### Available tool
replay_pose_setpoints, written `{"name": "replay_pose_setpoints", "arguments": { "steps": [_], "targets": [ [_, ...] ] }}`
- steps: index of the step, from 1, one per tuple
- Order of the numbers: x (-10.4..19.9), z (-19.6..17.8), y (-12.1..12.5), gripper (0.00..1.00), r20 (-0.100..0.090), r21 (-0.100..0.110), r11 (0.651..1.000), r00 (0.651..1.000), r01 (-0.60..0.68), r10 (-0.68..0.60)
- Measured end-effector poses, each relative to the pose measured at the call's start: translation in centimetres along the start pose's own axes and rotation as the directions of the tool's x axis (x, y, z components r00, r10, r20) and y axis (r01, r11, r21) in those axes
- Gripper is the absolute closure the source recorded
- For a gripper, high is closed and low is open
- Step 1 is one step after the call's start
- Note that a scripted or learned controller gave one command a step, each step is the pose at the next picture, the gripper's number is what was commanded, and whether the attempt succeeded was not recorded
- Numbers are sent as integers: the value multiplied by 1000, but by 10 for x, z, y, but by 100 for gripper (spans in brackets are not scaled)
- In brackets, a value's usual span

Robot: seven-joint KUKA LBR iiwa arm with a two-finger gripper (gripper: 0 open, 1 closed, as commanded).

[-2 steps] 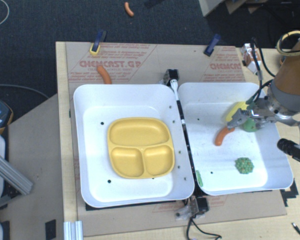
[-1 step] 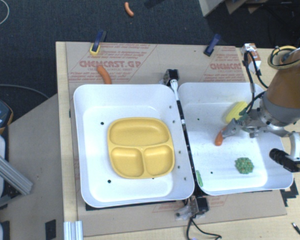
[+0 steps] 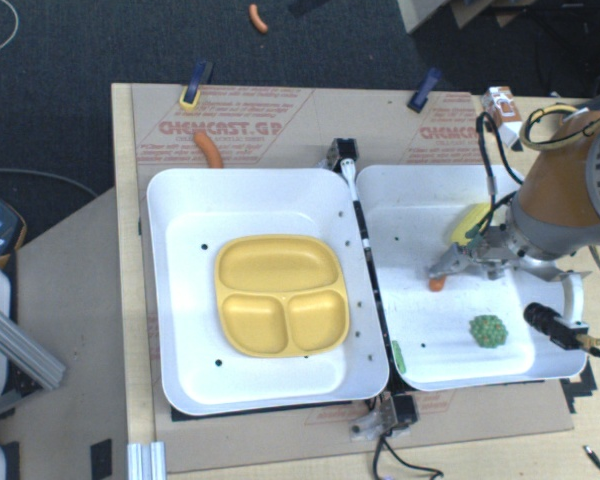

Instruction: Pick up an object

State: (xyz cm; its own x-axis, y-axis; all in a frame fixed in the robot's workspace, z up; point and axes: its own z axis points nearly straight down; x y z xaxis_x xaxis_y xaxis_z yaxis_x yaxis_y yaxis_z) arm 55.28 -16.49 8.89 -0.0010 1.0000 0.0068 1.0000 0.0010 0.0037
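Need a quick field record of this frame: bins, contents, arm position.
left bin: yellow tray, three compartments
right bin: broccoli, yellow item, small orange piece
gripper: low in right bin, beside the orange piece
jaws: state unclear
outside bins: carrot on the board behind the left bin

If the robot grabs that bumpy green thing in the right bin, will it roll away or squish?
The green broccoli-like toy looks rounded and lumpy, so a nudge would probably make it wobble, not roll far. It seems small and likely light. Its bumpy surface may give the fingers grip, though squishiness can't be judged.
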Motion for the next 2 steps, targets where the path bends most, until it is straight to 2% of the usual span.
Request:
{"name": "replay_pose_setpoints", "arguments": {
  "steps": [1,2],
  "targets": [
    [-1,-13,2,100,3,-7,1000,1000,0,0],
    [-2,-58,9,100,10,-3,1000,1000,0,0]
  ]
}}
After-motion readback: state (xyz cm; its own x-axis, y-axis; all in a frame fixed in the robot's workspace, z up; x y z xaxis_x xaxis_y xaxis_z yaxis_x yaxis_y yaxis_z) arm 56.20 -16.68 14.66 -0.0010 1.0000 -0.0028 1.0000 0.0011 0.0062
